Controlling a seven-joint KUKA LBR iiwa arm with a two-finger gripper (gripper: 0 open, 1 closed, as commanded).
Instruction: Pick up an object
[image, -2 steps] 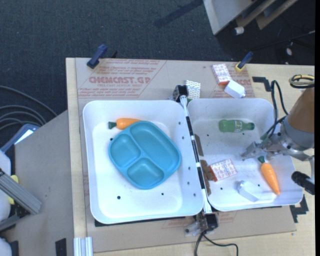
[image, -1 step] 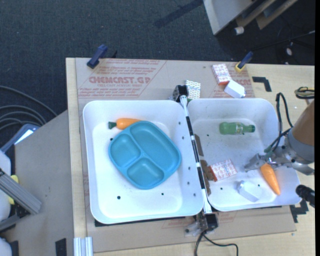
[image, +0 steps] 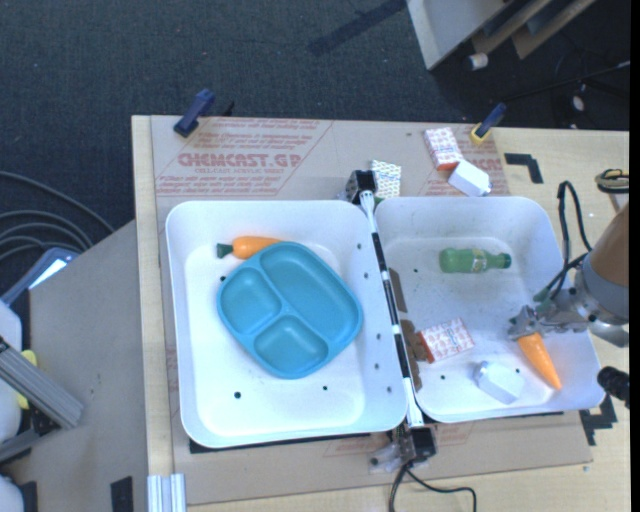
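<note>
My gripper (image: 528, 325) is low over the right edge of the right bin (image: 470, 212), with the grey arm (image: 608, 285) coming in from the right. An orange toy carrot (image: 541, 362) lies just below the gripper, its thick end touching or nearly touching the tip. In the same bin are a green bottle (image: 474, 261) lying on its side at the back, a red-and-white packet (image: 447, 339) near the front left, and a small white block (image: 498, 381) at the front.
The left bin (image: 200, 330) holds a blue divided plate (image: 288, 309) and a second carrot (image: 250, 246) behind it. Small boxes (image: 455, 165) and clips sit on the bench behind the bins. A divider rail (image: 385, 290) runs between the bins.
</note>
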